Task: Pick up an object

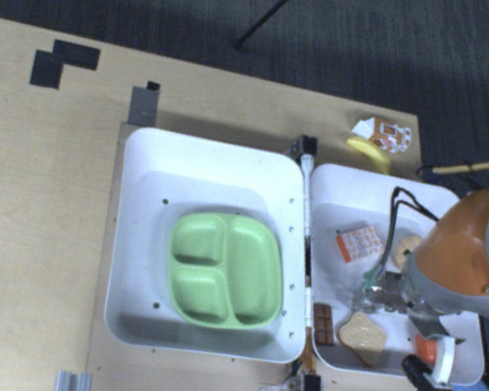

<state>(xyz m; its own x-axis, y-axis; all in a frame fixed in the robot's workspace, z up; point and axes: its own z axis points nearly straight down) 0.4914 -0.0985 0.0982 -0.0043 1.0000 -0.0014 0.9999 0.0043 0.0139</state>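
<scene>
Two white bins; gripper [375, 293] low in right bin [333, 196], finger state not discernible. Nearest object: tan toast-like piece [362, 337] just below it, beside brown bar [323, 323]; green tray [225, 269] in left bin [142, 219].

The worktop [24, 226] is pale tan wood with black marks. Both bins [142, 219] are white. The divided tray [225, 269] is light green. The right bin holds a tan slice [362, 337], a brown bar [323, 323], and a red-and-white, perhaps checked, packet [359, 244].
</scene>
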